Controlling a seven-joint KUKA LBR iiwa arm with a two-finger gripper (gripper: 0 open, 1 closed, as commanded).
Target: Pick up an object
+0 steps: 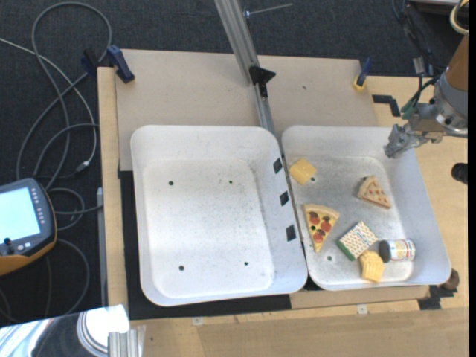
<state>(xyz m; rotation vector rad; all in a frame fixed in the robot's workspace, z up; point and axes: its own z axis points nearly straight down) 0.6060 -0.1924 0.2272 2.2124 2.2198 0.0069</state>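
The tool [396,141] sits at the right side of the view, over the upper right corner of the right bin [349,136]. It hangs from the grey arm [455,99], which comes in from the right edge. Nothing is seen between its tips, and whether it is apart or together cannot be told from this angle.

Below and to the left of the tool, inside the right bin, lies a tan wedge with red dots [373,192], well apart from the tool. Further left, near the bin's upper left wall, is a small yellow block [302,172]. Under that lies a toy pizza slice [320,225], its point toward the bottom of the view. To its right is a flat square with a speckled face and green edge [357,239]. Just beside that, at the bin's lower edge, sit a small yellow lump [372,266] and a little jar lying on its side with a black cap [397,251]; the lump and the jar are close together, perhaps touching.

The left bin [204,214] lies alongside, its surface speckled with dark marks. Both bins rest on a pale wooden table [186,88]. A metal pole [236,32] slants down from the top of the view to the gap between the bins. At the far left edge, off the table, is a handheld control unit with a screen [22,222], with grey cables [67,88] looping above it on dark carpet.
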